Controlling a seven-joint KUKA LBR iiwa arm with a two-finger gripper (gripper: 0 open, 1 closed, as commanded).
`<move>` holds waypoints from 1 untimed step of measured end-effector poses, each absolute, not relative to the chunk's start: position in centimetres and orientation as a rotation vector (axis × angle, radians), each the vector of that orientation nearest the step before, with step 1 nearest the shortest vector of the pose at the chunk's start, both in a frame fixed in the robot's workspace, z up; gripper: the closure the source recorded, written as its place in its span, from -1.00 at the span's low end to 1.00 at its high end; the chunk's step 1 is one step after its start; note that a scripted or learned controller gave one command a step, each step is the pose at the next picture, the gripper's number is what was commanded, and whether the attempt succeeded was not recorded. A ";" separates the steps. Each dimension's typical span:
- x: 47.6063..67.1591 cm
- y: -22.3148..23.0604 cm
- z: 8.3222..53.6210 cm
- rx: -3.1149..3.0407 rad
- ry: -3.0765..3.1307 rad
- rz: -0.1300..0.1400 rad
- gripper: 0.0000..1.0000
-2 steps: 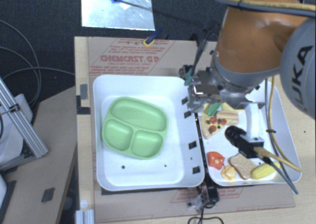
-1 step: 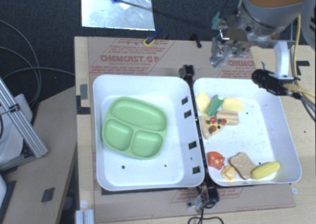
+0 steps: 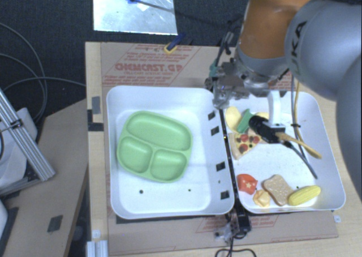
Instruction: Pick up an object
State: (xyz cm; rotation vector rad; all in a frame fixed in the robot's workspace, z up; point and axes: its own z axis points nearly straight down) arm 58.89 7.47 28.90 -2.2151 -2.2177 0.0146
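Note:
My gripper (image 3: 220, 99) hangs low over the far left corner of the right bin (image 3: 325, 137), close to the wall between the two bins. Just in front of it lie a yellow toy food piece (image 3: 232, 117) and a green piece (image 3: 245, 121), with a pizza slice (image 3: 244, 144) a little nearer. Along the bin's near edge sit a red tomato piece (image 3: 246, 183), a slice of toast (image 3: 277, 189), a yellow corn cob (image 3: 304, 195) and a small tan piece (image 3: 261, 198). Nothing shows held in the gripper.
The left bin (image 3: 169, 94) holds a green divided plate (image 3: 153, 146). The arm's grey and orange body (image 3: 271, 18) looms over the far side of the right bin. A shiny sheet (image 3: 134, 1) lies beyond the bench.

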 end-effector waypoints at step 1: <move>50.4 9.2 23.2 -2.214 -2.218 0.011 1.00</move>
